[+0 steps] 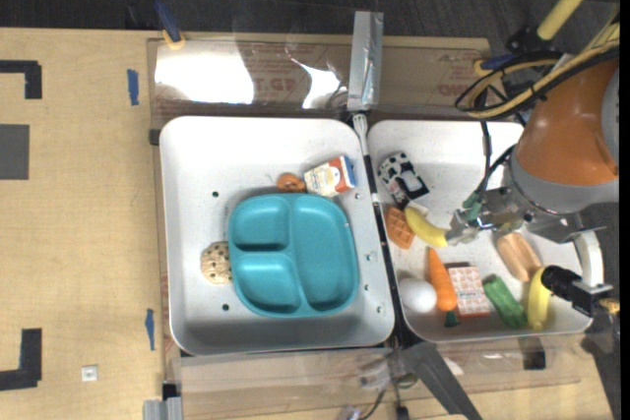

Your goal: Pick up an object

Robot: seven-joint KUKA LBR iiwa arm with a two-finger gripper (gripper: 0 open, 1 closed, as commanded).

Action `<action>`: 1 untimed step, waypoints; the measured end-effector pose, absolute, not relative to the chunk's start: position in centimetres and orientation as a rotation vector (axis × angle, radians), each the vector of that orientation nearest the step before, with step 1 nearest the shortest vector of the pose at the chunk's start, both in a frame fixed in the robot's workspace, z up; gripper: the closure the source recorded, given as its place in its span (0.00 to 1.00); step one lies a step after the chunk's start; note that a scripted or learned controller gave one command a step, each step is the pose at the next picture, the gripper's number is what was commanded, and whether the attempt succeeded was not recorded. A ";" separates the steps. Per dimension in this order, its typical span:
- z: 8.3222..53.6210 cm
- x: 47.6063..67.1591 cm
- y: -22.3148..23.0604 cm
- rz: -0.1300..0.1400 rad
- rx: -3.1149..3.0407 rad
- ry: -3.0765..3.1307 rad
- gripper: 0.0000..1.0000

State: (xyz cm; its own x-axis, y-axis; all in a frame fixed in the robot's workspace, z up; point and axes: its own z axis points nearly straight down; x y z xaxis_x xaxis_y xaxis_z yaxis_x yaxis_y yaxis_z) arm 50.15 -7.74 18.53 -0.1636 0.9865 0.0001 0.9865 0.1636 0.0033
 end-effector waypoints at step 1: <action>18.4 50.1 -7.9 0.001 2.034 2.393 0.00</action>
